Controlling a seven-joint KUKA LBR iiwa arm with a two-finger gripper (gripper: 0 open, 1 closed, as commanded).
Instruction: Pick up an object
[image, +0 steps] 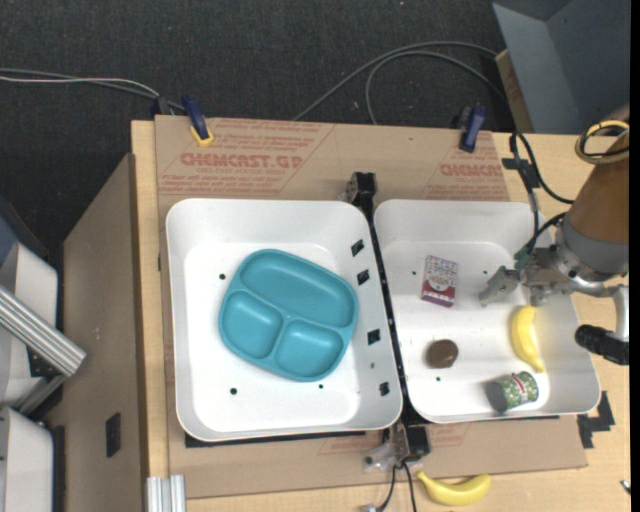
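Two shallow white bins sit side by side on a cardboard-covered counter (300, 145). Red print on the cardboard reads "CHEMCAST GP" along the far edge, once above each bin, with a line of smaller text beneath that is too small to read. Two blue-and-yellow clamps (197, 118) pin the cardboard at the 11 and 1 o'clock corners.

The left bin (195, 300) holds a teal divided plate (287, 313) with three compartments, lying flat near the bin's centre.

The right bin (470, 225) holds four items. A small red-and-white packet (439, 280) lies at about 10 o'clock within the bin; its printing is not legible. A brown round object (441, 353) lies at about 7 o'clock. A yellow banana (527, 338) lies at about 4 o'clock, its length running near to far. A small green-and-white can (514, 391) lies on its side at 5 o'clock, close to the near rim; its label cannot be read.

The arm enters from 3 o'clock, and its tool (510, 283) is over the right bin, at about 2 o'clock, just beyond the far end of the banana. Grey finger parts (496, 288) extend toward 9 o'clock; nothing is seen between them. Whether they stand apart or together cannot be told.

A second banana (455, 488) lies outside the bins on the counter's near edge, at 6 o'clock.
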